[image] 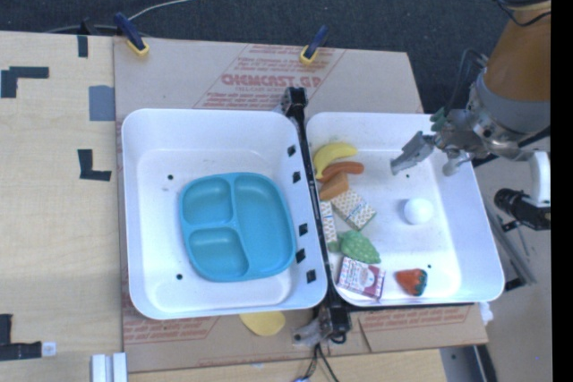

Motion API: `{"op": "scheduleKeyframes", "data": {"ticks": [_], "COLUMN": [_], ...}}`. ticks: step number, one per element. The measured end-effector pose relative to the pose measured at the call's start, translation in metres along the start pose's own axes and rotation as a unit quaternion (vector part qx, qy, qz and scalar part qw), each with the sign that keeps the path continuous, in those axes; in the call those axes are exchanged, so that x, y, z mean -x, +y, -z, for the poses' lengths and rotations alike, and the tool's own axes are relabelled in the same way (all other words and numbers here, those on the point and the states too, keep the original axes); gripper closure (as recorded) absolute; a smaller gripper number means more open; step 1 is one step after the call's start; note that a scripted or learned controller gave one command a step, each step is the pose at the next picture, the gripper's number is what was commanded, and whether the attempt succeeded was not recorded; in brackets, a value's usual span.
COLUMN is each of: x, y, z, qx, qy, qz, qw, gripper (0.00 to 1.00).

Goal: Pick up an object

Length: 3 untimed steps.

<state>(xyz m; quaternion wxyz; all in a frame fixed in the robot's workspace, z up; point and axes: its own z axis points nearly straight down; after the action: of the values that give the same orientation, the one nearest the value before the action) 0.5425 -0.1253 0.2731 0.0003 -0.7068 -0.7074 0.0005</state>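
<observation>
Camera view is showing you the tool point(414, 155) hanging spread and empty over the right white bin point(466, 219), so picking the small white ball point(417, 211) below it is remaining undone.

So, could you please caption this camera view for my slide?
KUKA tool poised above the right bin of toy food, blue tray in the left bin.

- White ball point(417, 211): round, resting on the right bin point(466, 219) floor, right of centre.
- Red strawberry point(412, 281): near that bin's front wall.
- Yellow banana point(330, 153): against its left wall.
</observation>
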Motion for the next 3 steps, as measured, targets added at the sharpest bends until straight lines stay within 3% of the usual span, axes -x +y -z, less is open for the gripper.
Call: {"op": "scheduleKeyframes", "data": {"ticks": [1, 2, 3], "x": [-0.044, -0.030, -0.025], "y": [0.047, 0.083, 0.123], "z": [-0.090, -0.170, -0.187], "qx": [-0.002, 0.001, -0.007], "qy": [0.001, 0.000, -0.003], "qz": [0.001, 0.000, 0.000], "qw": [1.0000, 1.0000, 1.0000], "gripper": [0.00, 0.00, 0.00]}}
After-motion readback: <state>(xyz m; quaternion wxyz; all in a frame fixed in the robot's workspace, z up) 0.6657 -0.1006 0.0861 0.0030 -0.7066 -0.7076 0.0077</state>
